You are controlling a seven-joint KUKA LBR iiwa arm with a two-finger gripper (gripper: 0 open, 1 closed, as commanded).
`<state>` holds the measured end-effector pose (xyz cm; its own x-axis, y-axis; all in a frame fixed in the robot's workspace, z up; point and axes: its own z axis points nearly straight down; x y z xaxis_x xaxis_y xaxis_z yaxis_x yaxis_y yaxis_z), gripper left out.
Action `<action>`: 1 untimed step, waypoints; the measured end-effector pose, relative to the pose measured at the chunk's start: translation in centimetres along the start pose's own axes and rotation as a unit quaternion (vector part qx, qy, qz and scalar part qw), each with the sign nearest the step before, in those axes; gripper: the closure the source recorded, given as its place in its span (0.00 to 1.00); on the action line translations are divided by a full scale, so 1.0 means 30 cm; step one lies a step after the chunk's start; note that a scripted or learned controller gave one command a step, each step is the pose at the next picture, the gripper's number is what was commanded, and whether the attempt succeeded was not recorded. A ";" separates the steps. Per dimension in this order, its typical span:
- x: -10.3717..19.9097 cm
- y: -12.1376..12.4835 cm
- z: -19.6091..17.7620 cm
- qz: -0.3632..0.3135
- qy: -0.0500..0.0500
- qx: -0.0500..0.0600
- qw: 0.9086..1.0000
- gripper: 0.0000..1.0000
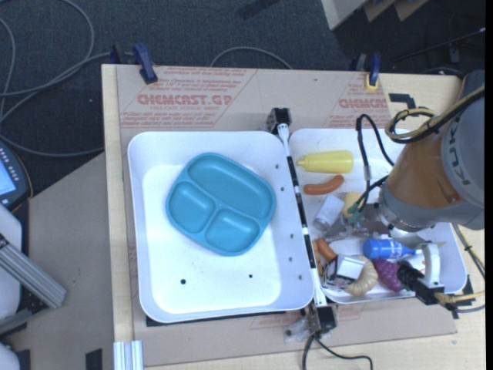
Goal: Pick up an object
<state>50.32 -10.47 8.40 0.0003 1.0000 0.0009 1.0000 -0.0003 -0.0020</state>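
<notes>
My gripper (353, 216) reaches in from the right, low over the middle of the right bin (454, 264). The grey and orange wrist (420, 183) hides much of what lies under it. Just left of the gripper is a small grey and white item (328, 210). A yellow mustard bottle (326, 161) and an orange sausage (323, 184) lie further back in the bin. Nearer the front lie a blue bottle (387, 248), a purple piece (389, 274), a tan piece (362, 284), a small white box (348, 268) and an orange piece (325, 248).
The left bin (154, 284) holds a blue divided plate (221, 203) towards its back. A black hinge strip (296, 206) runs between the bins. Black cables (370, 141) loop over the right bin's back, and blue clamps (144, 62) grip the bench's far edge.
</notes>
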 end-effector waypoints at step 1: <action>0.000 0.002 -0.035 0.000 0.000 -0.001 1.000 1.00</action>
<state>50.38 -10.48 9.45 0.0004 1.0000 0.0001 1.0000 -0.0004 0.0007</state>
